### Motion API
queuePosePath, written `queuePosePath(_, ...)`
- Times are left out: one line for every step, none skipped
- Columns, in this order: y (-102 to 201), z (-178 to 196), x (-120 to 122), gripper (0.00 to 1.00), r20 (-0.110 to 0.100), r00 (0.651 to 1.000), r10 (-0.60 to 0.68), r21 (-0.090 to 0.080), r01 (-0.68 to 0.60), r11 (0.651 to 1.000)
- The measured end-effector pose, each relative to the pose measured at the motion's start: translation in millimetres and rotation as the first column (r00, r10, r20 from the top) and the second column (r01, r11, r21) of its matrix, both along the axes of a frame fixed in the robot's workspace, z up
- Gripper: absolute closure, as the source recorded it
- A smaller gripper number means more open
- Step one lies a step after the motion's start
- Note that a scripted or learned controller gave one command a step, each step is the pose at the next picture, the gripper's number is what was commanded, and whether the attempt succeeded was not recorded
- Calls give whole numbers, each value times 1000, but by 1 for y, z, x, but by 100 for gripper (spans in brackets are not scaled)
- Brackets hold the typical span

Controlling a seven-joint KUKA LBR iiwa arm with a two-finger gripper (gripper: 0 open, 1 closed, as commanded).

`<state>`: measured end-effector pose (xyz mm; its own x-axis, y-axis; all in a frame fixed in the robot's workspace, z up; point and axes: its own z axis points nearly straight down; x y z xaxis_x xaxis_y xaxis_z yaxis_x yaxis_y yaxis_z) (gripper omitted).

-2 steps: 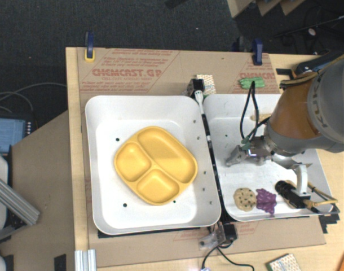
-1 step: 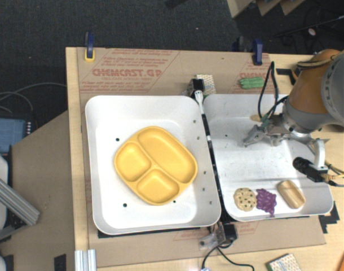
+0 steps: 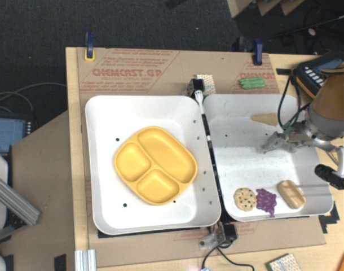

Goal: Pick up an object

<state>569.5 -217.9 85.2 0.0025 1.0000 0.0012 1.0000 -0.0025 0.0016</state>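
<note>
A: Which object would the arm go for? The right bin [image 3: 307, 208] has three small ones along its near edge: a cookie [image 3: 245, 199], purple grapes [image 3: 266, 201] and a bread roll [image 3: 291, 194], the first two almost touching, the roll just beside.

B: The roll looks the likeliest. It seems light toy food, probably stiff plastic and a bit slick, so a grip across its narrow middle would suit. The cookie lies flat and thin, hard to get under.

A: And the grapes?

B: Lumpy, possibly soft; grasped across the cluster they might hold.

A: Where is the gripper [image 3: 272, 144]?

B: Low over the bin's middle, well apart from all three. Whether the jaws are spread or closed cannot be told; nothing is seen between them.

A: The left bin [image 3: 98, 168]?

B: It carries a yellow divided plate [image 3: 155, 164]. A green item [image 3: 251, 83] sits on the surface behind.
</note>
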Motion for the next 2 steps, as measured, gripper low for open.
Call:
queuePosePath(3, 0, 1, 0, -1, 1000, 4, 0, -4, 1000)
queuePosePath(3, 0, 1, 0, -1, 1000, 4, 0, -4, 1000)
